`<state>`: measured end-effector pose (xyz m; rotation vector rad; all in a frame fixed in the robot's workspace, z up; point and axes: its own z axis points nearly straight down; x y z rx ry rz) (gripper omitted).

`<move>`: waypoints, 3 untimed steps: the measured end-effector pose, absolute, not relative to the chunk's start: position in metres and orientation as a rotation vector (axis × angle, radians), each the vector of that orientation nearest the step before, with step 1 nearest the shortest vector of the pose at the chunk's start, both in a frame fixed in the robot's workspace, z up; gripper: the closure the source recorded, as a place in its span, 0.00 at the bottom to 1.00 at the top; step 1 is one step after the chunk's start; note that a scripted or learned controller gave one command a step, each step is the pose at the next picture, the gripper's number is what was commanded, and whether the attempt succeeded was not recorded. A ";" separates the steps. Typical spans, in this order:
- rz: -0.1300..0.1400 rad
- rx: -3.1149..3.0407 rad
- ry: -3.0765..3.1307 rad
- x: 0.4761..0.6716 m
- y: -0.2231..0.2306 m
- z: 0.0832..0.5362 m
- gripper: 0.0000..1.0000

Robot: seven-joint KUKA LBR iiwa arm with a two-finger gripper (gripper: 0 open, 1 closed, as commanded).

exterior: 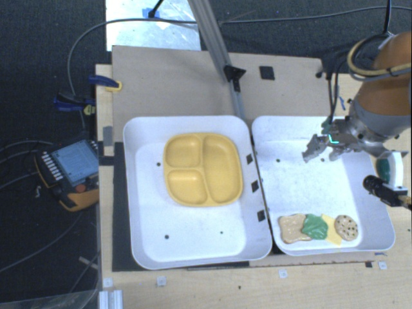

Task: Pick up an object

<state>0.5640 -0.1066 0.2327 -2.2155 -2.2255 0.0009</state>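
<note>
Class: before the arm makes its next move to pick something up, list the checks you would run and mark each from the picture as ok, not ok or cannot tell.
1. Objects lie in the right bin: cookie, green piece, toast-like piece: ok.
2. End effector is over that bin: ok.
3. End effector is above an object: not ok, they lie nearer the front wall.
4. Objects are spaced apart: not ok, they crowd together.
5. Finger opening: cannot tell.

The arm (385, 89) runs off the right edge above the right bin (290, 172). The gripper (317, 149), over that bin, is too small to read. The green item (315, 226) overlaps its neighbours; its identity is unclear.
</note>
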 end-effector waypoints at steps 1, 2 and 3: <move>-0.002 -2.217 -2.227 0.565 -0.107 0.234 0.00; 0.001 -2.217 -2.225 0.570 -0.101 0.189 0.00; 0.002 -2.219 -2.221 0.576 -0.100 0.128 0.00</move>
